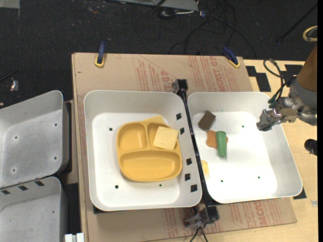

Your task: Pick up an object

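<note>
**A:** Looking down on two white bins side by side, where is the gripper?

**B:** The gripper hangs over the right bin, near its right wall and toward the far end. The grey arm enters from the right. Nothing lies between the fingers that I can see, and whether they are apart or together I cannot tell; the tip is small and dark against the wall.

**A:** What could it pick up?

**B:** Three small things cluster at the left side of the same bin. A green stick lies with its long axis running roughly toward and away from the camera. An orange piece sits touching its left side. A brown block lies just beyond them, apart from both, turned at a slant.

**A:** Which way from the gripper?

**B:** All three lie to the gripper's left in the view, well apart from it across bare bin floor. The brown block is about level with the gripper; the stick and orange piece sit a little nearer the camera. I judge a move leftward comes first, then a descent.

**A:** And the other bin?

**B:** The left bin holds a yellow tray with a pale slab resting in one upper compartment. Both are farther away, past the divider.

**A:** Anything unclear?

**B:** A yellowish scrap at the right bin's left edge is half hidden by the divider. The arm is cut off at the frame's right.
</note>
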Tool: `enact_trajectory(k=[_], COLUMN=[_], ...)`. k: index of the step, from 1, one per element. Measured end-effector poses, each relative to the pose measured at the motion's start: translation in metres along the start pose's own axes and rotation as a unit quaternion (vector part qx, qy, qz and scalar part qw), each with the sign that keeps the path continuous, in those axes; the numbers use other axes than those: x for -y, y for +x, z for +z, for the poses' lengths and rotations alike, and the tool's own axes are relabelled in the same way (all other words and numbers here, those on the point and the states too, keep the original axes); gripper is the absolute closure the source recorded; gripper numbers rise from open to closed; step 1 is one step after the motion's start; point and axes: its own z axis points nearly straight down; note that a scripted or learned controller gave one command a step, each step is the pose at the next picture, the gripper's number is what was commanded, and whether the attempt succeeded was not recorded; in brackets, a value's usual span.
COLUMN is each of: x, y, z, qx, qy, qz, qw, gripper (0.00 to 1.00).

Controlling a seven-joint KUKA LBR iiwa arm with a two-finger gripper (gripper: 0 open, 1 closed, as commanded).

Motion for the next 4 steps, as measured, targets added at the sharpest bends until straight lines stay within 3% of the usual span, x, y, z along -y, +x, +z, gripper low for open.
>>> enact_trajectory(k=[1,4], x=[0.0,-0.007], y=[0.0,0.154], z=[0.017,-0.005], qx=[-0.001,-0.002], qy=[0.003,0.003], qz=[0.001,-0.004], qw=[1.0,1.0], gripper=[1.0,1.0])
